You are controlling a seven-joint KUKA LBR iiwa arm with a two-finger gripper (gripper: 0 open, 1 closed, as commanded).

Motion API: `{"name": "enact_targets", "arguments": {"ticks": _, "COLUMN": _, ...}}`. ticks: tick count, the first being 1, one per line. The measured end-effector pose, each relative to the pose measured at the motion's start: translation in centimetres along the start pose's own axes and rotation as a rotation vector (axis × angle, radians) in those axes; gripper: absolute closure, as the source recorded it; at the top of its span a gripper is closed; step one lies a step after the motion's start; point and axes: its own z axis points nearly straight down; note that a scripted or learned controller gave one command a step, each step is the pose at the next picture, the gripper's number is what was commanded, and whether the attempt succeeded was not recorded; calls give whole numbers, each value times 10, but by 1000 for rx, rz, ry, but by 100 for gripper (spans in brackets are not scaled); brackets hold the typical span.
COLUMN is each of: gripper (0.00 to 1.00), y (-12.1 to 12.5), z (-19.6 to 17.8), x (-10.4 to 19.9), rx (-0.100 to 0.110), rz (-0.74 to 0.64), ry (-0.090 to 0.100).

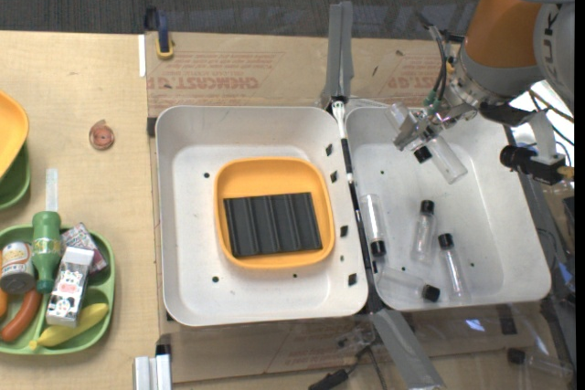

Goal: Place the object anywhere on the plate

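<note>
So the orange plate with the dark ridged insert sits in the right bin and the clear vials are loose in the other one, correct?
Not quite: the bins are swapped. The camera view shows the orange plate with its dark ridged insert in the left bin, while the clear vials lie loose in the right bin, where the hand is.

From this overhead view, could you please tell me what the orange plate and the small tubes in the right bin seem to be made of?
The orange plate looks like matte moulded plastic: even colour, soft rounded rim. Its dark ribbed insert could be rubber or plastic; I cannot tell which. The tubes seem clear plastic or glass, since the white bin shows through them, with black caps.
</note>
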Motion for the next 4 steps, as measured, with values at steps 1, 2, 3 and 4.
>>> {"name": "enact_targets", "arguments": {"ticks": 1, "gripper": 100, "y": 42, "z": 27, "x": -4, "rx": -1, "rz": -307, "ry": 0}}
{"name": "enact_targets", "arguments": {"ticks": 2, "gripper": 100, "y": 45, "z": 26, "x": 14, "rx": -1, "rz": -470, "ry": 0}}
{"name": "enact_targets", "arguments": {"ticks": 3, "gripper": 100, "y": 47, "z": 27, "x": 32, "rx": 0, "rz": -638, "ry": 1}}
{"name": "enact_targets", "arguments": {"ticks": 4, "gripper": 100, "y": 50, "z": 26, "x": 36, "rx": -2, "rz": -764, "ry": 0}}
